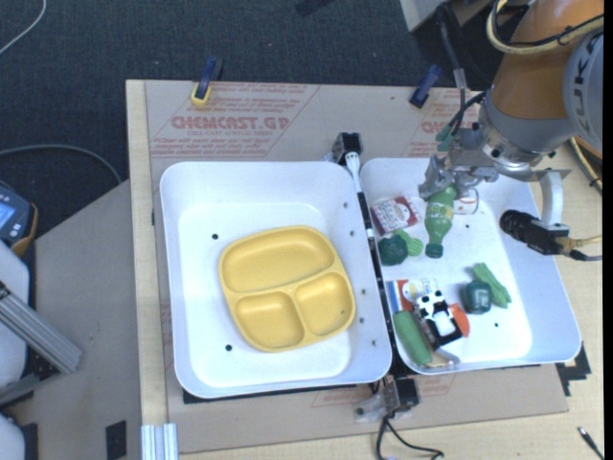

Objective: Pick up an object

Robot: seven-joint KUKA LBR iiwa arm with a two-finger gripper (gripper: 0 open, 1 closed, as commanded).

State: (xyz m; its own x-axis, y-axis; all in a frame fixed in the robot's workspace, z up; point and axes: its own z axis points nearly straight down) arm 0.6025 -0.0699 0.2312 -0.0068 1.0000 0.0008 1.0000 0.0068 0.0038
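hand low over green bottle in right bin

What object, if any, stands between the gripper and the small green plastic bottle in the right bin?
Nothing visible does. The gripper is directly over the top of the small green plastic bottle; the red-and-white packet lies beside it, toward the left bin.

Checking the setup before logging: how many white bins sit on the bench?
2. The left bin holds a yellow divided tray; the right bin holds the small toys, with the gripper over its back part.
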